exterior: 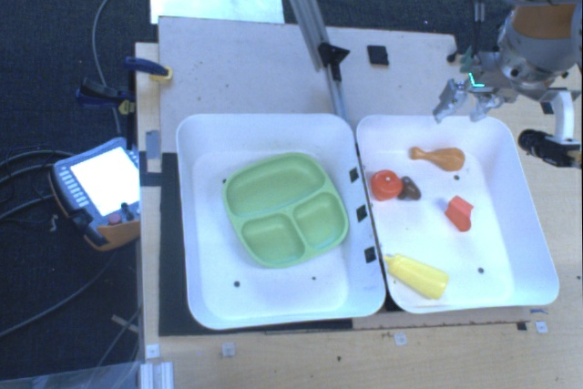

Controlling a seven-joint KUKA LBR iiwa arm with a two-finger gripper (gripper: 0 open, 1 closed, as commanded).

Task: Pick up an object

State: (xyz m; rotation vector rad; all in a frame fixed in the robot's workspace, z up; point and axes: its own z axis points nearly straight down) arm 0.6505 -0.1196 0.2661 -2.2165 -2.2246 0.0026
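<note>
the right bin [524,223] holds five things: one drumstick [439,158], one orange piece [386,184] touching one dark piece [411,189], one red block [459,213], one yellow piece [417,275]. the left bin [202,196] holds one green tray [286,209]. the gripper [465,101] hovers at the right bin's far rim, fingers seemingly parted and bare.

You're looking at a robotics lab: a handheld teach pendant with a lit screen [98,191] lies beside the pale board table [246,68], loose black cables [109,0] trailing over dark carpet [55,32].
</note>
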